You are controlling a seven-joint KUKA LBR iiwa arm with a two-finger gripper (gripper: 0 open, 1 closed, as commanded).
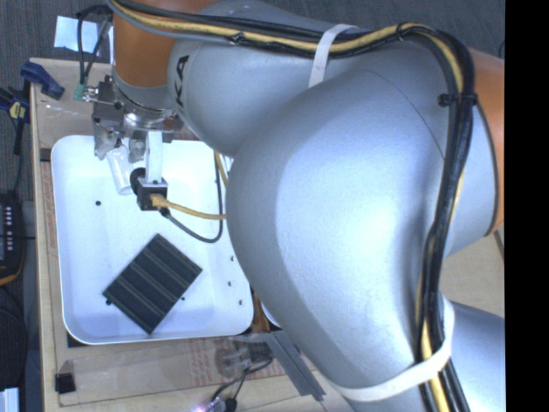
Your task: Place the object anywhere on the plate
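Observation:
A black, ribbed, flat square object [153,281] lies tilted on the floor of the left white bin [77,256], near its front. My gripper [118,163] hangs over the back part of that same bin, well behind the black square and apart from it. I see nothing under the gripper. The grey arm [343,187] reaches in from the right and hides nearly all of the right bin.
The left bin's floor shows a small dark speck [98,202] near its left wall. A blue clamp [41,79] sits at the bench's back left corner, and a black device [9,230] stands outside the bin's left rim.

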